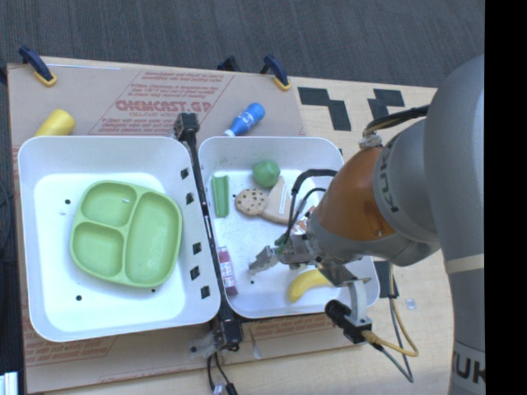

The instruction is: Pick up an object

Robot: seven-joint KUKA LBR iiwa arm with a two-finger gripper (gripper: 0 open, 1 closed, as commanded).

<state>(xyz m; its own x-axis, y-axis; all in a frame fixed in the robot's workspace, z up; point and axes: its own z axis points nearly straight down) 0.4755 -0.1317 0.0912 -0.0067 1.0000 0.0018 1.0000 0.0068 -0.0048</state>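
Fingers (pixel 262 260) of the gripper (pixel 265 259) point toward the left over the floor of the right bin (pixel 329 148), low in the bin and near its left wall; whether they are apart or together cannot be told from this slanted view, and nothing shows between them. From the camera view, the grey arm (pixel 428 179) with its orange band reaches in from the right and covers the right part of that bin. Just beside the wrist, toward the bin's front edge, lies a yellow banana (pixel 306 285). Farther back in the same bin sit a green ball (pixel 266 173), a chocolate-chip cookie (pixel 250 202) touching a pale wedge-shaped piece (pixel 278 204), and a green stick (pixel 221 196) standing along the left wall. A small pink-labelled packet (pixel 226 271) lies by the left wall near the front. In the left bin (pixel 33 245) rests a green divided plate (pixel 126 233). Behind the bins, on the cardboard, lie a blue and white bottle (pixel 246 119) and a yellow object (pixel 56 123).
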